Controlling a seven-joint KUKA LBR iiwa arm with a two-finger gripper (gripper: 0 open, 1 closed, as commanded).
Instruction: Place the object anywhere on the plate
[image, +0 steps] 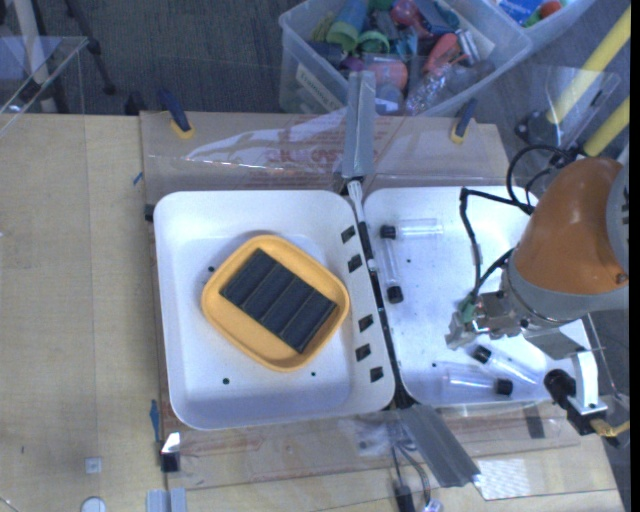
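Observation:
A yellow square plate (275, 300) with a dark ribbed centre lies tilted in the left bin (190, 380). In the right bin (430, 270) lie small clear tubes with black caps: one at the back (412, 229), one near the front (475, 381), and a black cap (394, 294) by the divider. My gripper (467, 326) hangs low over the right bin's middle right, under the grey wrist and orange band (575, 235). It is just above and behind the front tube. A small greenish patch shows at its tip; what that is I cannot make out.
A ridge with black clips (364, 300) divides the two bins. A clear box of coloured toys (400, 45) stands behind them. Black cables (480, 215) loop from the wrist over the right bin. Wooden bench top extends to the left.

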